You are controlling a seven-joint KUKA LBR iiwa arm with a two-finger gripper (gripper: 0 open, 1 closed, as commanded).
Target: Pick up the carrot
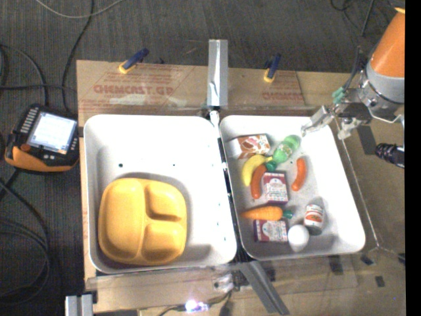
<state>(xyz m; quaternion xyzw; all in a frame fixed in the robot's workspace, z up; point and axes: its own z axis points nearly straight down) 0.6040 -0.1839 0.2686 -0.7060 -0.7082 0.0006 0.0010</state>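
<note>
At the upper right of the camera view, the gripper hangs above the back right corner of the right bin, carried by the grey arm with its orange band. Whether the end effector is spread or pressed together cannot be told from this angle, because the tip is small and partly blurred against the bin rim. Nothing is visible in its grasp, and it touches none of the items below it. The carrot lies on its side in the front half of the right bin, well apart from the gripper, with its orange body pointing left and its green top to the right. It sits between a red-and-white carton behind it and a second small carton in front of it, close to both. A white egg and a small can lie to the right of the carrot. Farther back in the same bin are a banana, a green bottle, a sausage and a flat packet. The left bin holds a yellow divided plate. A pendant controller rests on the floor to the left of the bench.
</note>
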